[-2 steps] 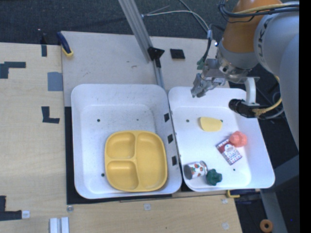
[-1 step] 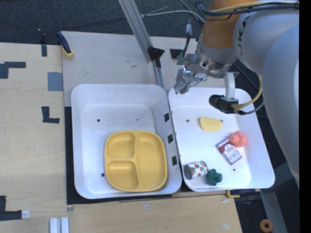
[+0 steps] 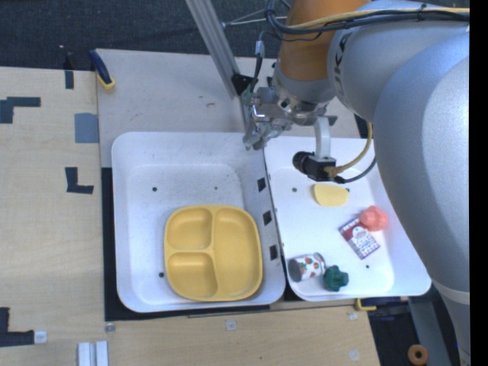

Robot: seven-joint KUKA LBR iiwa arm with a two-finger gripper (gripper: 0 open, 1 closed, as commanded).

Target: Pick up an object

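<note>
The gripper (image 3: 255, 137) hangs above the far rim where the two bins meet, holding nothing that can be seen; whether it is wide or narrow I cannot tell. Nearest in the right bin (image 3: 301, 200) lies a yellow piece (image 3: 330, 195), likely light and smooth, best pinched across its short width. Beyond lie a red ball (image 3: 374, 219), a packet (image 3: 360, 238), a can (image 3: 306, 267) and a green toy (image 3: 335, 279). The left bin (image 3: 137, 174) holds a yellow tray (image 3: 213, 252), too broad to pinch.
</note>
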